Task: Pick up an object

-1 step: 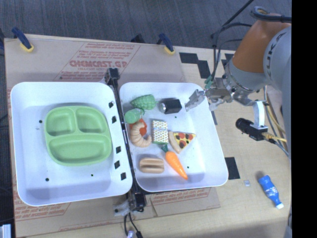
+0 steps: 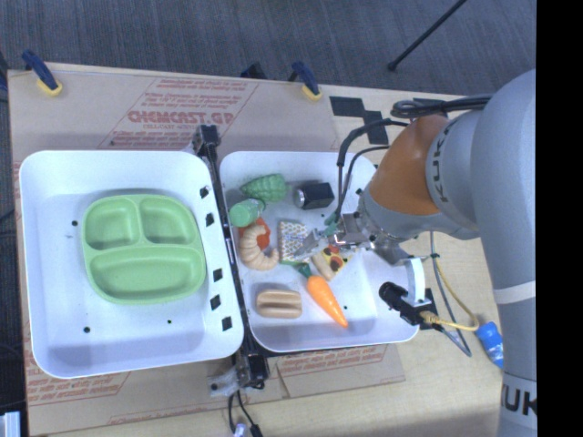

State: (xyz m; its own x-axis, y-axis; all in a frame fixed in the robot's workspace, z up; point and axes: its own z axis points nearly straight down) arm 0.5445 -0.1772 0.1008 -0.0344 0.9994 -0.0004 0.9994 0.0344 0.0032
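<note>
From above, the gripper (image 2: 330, 244) is hanging low in the middle of the right bin (image 2: 401, 333), right over a small yellow toy (image 2: 326, 264). I cannot tell how wide it is or if it is holding anything. An orange carrot (image 2: 327, 301) is lying just below the toy, near the bin's front edge. A green divided plate (image 2: 143, 246) is sitting in the left bin (image 2: 46, 335).
</note>
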